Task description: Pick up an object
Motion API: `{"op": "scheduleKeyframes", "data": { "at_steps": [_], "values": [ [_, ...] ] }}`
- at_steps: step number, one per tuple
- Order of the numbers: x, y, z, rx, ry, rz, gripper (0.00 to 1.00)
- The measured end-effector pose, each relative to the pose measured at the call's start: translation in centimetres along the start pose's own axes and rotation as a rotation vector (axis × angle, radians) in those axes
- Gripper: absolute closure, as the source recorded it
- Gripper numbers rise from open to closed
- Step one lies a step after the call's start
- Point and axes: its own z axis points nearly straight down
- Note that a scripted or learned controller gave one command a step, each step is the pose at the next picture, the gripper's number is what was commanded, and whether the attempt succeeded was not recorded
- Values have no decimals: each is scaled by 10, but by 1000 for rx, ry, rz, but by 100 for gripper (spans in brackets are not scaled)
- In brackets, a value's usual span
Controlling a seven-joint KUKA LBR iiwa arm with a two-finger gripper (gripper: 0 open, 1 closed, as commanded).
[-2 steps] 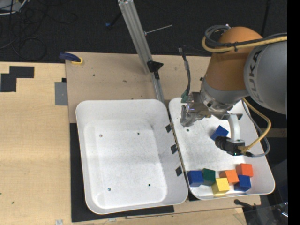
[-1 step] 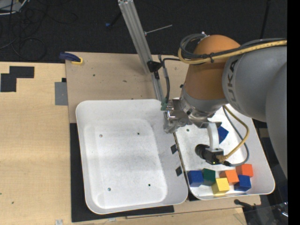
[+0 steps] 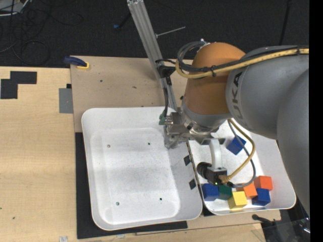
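Observation:
My gripper (image 3: pixel 171 134) hangs below the orange wrist band (image 3: pixel 212 79), over the right edge of the left bin (image 3: pixel 96 135), close to the ridge where the two bins meet. The arm's bulk covers much of the right bin (image 3: pixel 286 193). Several small blocks lie in that right bin: a blue cube (image 3: pixel 235 145) on its own, and at the near edge a cluster with a blue block (image 3: pixel 210 191), a green one (image 3: pixel 225 190), a yellow one (image 3: pixel 237 199), an orange one (image 3: pixel 251 190), a red-orange one (image 3: pixel 264 182) and another blue one (image 3: pixel 261 197). I see no object at the gripper.
A slanted aluminium rail (image 3: pixel 147 39) rises behind the bins, close to the wrist. Black and yellow cables (image 3: pixel 237 170) loop from the arm down over the right bin. A blue clamp (image 3: pixel 75 61) sits at the bench's far left corner.

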Motion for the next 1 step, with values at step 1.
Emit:
{"op": "scheduleKeyframes", "data": {
  "at_steps": [1],
  "values": [
    [-3, 1, 0, -1, -1, 7, 0]
  ]
}}
